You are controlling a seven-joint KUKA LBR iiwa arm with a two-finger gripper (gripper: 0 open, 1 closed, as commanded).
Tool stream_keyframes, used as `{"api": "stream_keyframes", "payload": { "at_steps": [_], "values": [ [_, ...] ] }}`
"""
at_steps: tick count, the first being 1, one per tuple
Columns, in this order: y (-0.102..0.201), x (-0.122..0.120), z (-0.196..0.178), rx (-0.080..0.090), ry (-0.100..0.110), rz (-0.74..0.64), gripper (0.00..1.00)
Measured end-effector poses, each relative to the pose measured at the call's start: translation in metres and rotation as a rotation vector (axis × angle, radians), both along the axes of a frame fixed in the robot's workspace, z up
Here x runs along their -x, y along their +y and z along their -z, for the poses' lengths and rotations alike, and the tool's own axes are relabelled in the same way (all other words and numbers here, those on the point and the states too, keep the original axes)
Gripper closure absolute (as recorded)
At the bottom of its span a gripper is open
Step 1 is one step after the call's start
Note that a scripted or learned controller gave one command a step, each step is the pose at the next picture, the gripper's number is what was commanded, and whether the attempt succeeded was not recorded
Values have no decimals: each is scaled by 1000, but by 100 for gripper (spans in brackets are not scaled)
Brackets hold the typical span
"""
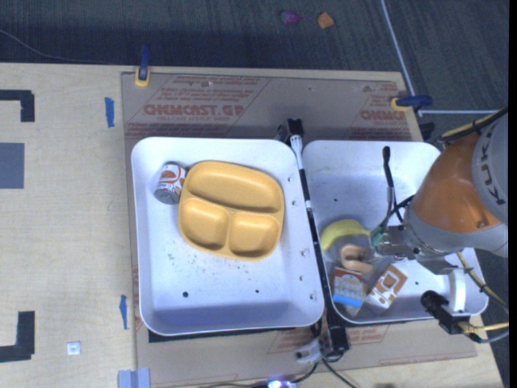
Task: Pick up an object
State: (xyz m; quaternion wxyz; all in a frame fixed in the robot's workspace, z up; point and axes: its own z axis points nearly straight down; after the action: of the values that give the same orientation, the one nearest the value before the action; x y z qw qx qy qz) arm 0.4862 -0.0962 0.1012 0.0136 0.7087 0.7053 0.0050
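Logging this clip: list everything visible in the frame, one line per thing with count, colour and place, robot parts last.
white bins: 2, white, side by side on the bench
divided tray: 1, yellow, three compartments, in the left bin
crushed can: 1, silver with red, left bin, at the tray's upper-left edge
round yellow-green object: 1, right bin, near its left wall
small carton: 1, white with orange, right bin, lower middle
packet: 1, red, white and blue, right bin, lower-left corner
tan object: 1, right bin, beside the gripper; identity unclear
clamps: 2, blue and yellow, at the board's top edge
arm: 1, grey with orange band, over the right bin
gripper: 1, dark, low in the right bin among the items
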Motion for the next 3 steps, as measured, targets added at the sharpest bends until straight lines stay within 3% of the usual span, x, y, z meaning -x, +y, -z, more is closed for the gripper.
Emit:
{"api": "stream_keyframes", "payload": {
  "at_steps": [1, 2, 3],
  "values": [
    [0, 0, 0, 0, 0, 0, 0],
    [1, 3, 11, -8, 12, -3, 0],
    [-2, 1, 0, 0, 2, -1, 100]
  ]
}}
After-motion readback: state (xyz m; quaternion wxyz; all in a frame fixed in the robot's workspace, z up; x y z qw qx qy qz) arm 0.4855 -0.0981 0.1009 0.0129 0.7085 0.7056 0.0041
